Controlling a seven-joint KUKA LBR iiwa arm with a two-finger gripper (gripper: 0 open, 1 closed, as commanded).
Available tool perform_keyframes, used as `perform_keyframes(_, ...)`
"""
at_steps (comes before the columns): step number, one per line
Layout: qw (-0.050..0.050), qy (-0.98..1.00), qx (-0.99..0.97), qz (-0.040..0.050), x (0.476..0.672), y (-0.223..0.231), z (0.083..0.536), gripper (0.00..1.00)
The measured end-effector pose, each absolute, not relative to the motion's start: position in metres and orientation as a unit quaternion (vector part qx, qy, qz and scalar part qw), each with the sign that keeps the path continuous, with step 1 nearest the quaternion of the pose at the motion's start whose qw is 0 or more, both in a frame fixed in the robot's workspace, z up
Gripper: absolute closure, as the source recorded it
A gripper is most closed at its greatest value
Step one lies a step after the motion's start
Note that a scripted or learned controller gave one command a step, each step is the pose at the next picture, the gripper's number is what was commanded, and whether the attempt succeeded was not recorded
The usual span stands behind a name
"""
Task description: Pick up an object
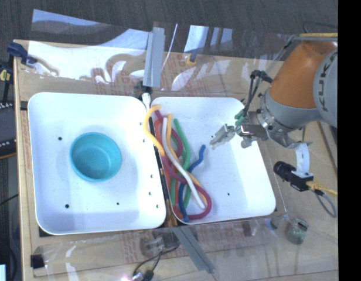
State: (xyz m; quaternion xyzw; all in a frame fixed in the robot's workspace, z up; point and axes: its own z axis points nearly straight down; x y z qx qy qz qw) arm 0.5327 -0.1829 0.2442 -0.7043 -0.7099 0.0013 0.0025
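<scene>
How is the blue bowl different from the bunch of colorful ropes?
The blue bowl is one round, open cup shape, while the ropes are long, thin, bendy strands tangled together. The bowl is a single teal-blue color; the ropes are red, green, yellow, white and blue. The bowl sits alone in the left bin, and the ropes lie along the left side of the right bin. Both rest on white bin floors, and the end effector touches neither.

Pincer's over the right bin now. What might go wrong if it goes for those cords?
The cords lie tangled along the right bin's left wall, so a grab may drag several or slip off. The pincer hangs apart from them and may close on nothing. Reaching that wall risks bumping it.
</scene>
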Motion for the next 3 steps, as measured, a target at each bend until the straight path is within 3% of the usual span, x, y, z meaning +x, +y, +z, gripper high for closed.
perform_keyframes(1,-0.003,-0.761,-0.649,0.0010,0.555,-0.128,0.094,0.00)
perform_keyframes(2,0.000,-0.762,-0.647,0.0018,0.554,-0.127,0.103,1.00)
perform_keyframes(3,0.002,-0.775,-0.632,0.0012,0.585,-0.096,0.208,1.00)
